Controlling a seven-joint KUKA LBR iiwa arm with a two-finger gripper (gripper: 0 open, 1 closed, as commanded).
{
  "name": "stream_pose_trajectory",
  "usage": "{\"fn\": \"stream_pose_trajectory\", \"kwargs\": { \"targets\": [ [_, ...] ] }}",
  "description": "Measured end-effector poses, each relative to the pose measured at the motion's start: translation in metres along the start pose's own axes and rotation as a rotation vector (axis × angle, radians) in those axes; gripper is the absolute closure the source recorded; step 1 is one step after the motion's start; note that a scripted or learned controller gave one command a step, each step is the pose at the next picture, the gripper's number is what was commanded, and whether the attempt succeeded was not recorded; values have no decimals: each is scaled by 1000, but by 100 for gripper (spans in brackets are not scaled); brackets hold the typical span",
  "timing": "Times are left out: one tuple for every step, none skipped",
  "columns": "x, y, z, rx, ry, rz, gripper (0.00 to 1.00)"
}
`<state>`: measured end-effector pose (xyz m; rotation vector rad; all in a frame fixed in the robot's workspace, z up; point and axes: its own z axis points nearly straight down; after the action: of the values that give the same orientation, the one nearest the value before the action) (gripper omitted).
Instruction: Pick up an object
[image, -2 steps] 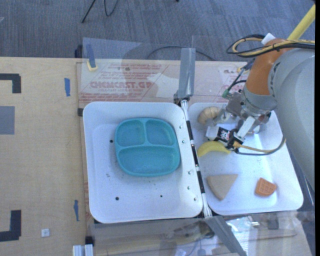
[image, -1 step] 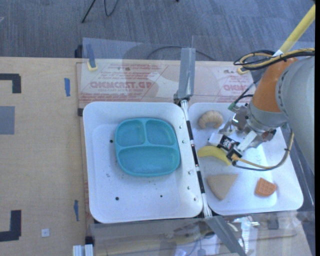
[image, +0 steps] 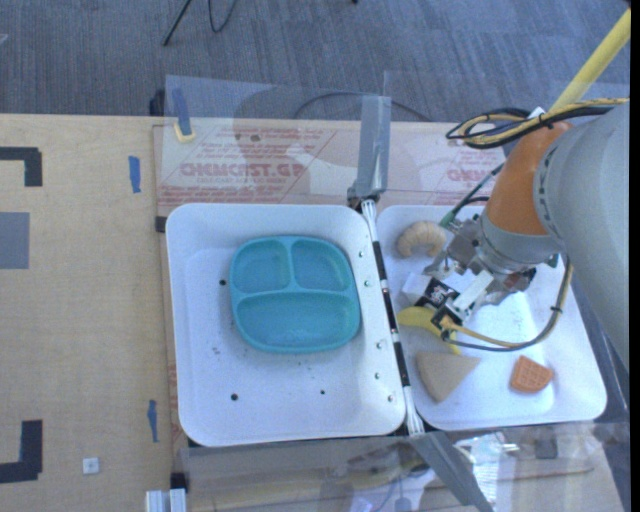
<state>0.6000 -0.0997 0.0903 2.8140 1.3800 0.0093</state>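
A pale wooden bench (image: 80, 330) with blue tape marks carries two shallow white bins side by side, grey carpet beyond its far edge. The left bin (image: 200, 400) holds a teal divided plate (image: 295, 293), lying flat near its centre and clear of the walls. The right bin (image: 575, 395) holds the loose candidates: a beige croissant-shaped piece (image: 420, 238) at the far left corner, a yellow banana-like item (image: 428, 321) against the left wall, a tan wedge (image: 445, 375) near that, and an orange waffle-like piece (image: 531, 376) to the near right. The gripper (image: 450, 295) is lowered into this bin, its tip just beside or touching the yellow item; whether it is spread or closed, or has hold of anything, cannot be determined from this angle. Assessed risks: the yellow item sits tight to the bin wall, so a closing stroke may push it away or strike the wall; a trailing yellow cable (image: 500, 345) lies nearby and could snag.
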Motion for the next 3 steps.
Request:
{"fn": "stream_pose_trajectory", "kwargs": {
  "targets": [
    [-23, -41, -1, -3, 6, -129, 0],
    [-38, -56, -2, -6, 7, -178, 0],
    [-58, -75, -2, -7, 7, -198, 0]
  ]
}}
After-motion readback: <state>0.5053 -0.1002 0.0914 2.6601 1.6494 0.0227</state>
